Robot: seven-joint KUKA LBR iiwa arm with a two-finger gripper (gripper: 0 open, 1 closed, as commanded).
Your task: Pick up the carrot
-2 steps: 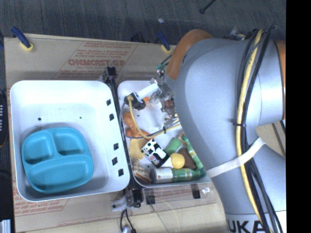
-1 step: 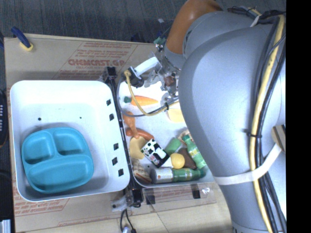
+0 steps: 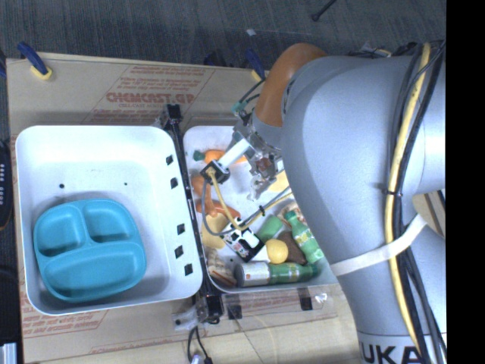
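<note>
A grey KUKA arm (image 3: 356,173) reaches in over the right-hand white bin (image 3: 220,283), its gripper (image 3: 261,165) hanging low above the bin's far half, amid a jumble of small goods. The carrot (image 3: 214,156), a small orange piece with a touch of green at one end, appears to lie near the bin's far left corner, just beside the gripper's left flank; other orange shapes (image 3: 203,203) sit along the bin's left wall, and the view is too coarse to say for certain which is the carrot.

To do the pick well, the gripper would need to centre over the orange piece, line up across its narrow width, and descend clear of the yellow cable (image 3: 220,203) looping nearby and of the bin wall, which leaves little room on that side.

How wide the gripper stands cannot be told: cabling and the wrist hardware hide its tips. Nothing can be seen held by it.

At the bin's near edge lie a green bottle (image 3: 303,237), a yellow lemon-like item (image 3: 277,252) and a can (image 3: 261,273). The left bin (image 3: 91,146) carries a blue divided tray (image 3: 89,247) in its near left corner.
</note>
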